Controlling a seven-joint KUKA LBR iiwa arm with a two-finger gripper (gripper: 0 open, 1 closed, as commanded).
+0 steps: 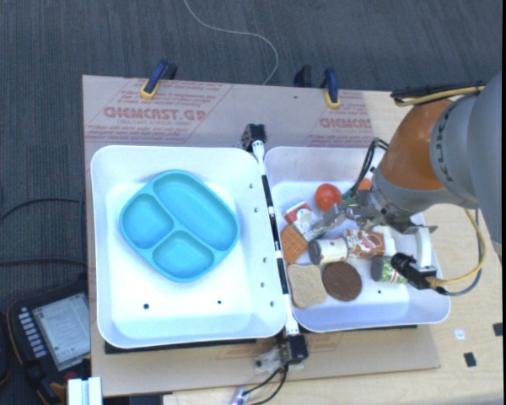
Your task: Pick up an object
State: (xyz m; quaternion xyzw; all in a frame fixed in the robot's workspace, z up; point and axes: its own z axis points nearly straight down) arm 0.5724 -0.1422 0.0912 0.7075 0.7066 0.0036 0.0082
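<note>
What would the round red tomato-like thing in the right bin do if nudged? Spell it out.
The red ball looks round and smooth, so it would probably roll rather than slide. It lies near the right bin's back wall among other items, so it likely wouldn't travel far. Its glossy skin may slip out of a shallow pinch by the pincer.

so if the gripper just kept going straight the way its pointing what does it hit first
The gripper points left and down into the right bin. Going straight on, it would likely first meet the red-and-white packet beside the tomato, though depth is hard to judge from above.
</note>
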